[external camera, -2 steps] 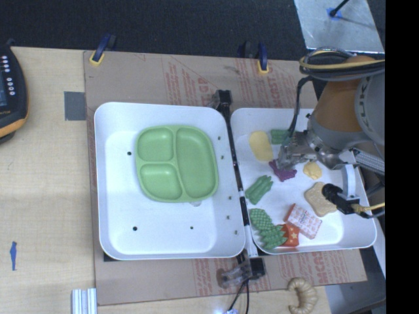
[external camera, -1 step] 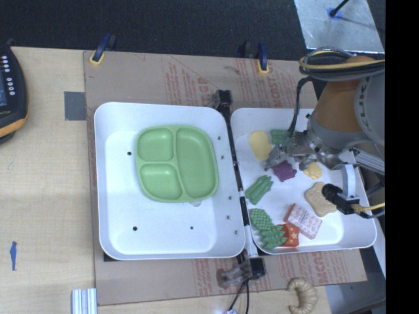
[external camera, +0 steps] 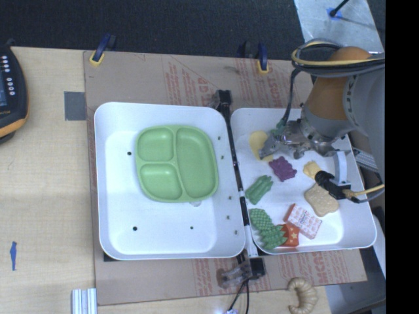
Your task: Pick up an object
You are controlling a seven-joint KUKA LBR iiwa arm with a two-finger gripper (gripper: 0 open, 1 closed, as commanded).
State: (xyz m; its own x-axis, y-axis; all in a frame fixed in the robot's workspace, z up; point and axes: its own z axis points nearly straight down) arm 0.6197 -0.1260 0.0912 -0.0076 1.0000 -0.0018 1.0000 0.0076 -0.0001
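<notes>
a grey arm (external camera: pixel 340 106) with an orange band reaches into the right bin (external camera: pixel 363 231) from the view's right. its gripper (external camera: pixel 272 148) is low over the bin's far left quarter, close to the wall that meets the left bin (external camera: pixel 118 241). whether the gripper is open or closed cannot be told from this angle, and nothing can be seen held in it.

a yellow piece (external camera: pixel 256 139) lies just beside the gripper, on the side toward the dividing wall, near the bin's far left corner. contact between the two cannot be made out. a purple piece (external camera: pixel 283 168) lies just on the near side of the gripper, apart from it, around the middle of the bin.

a green pod (external camera: pixel 258 188) rests tilted against the dividing wall, halfway along it. a knobbly green piece (external camera: pixel 262 222) and a red and orange piece (external camera: pixel 289 235) lie together in the near left corner. a red and white packet (external camera: pixel 304 220) lies beside them, toward the near edge. a tan cracker (external camera: pixel 321 201) sits toward the right edge, with a small yellow lump (external camera: pixel 311 169) beyond it.

the left bin carries a green divided plate (external camera: pixel 177 162), lying flat in its far half.
</notes>
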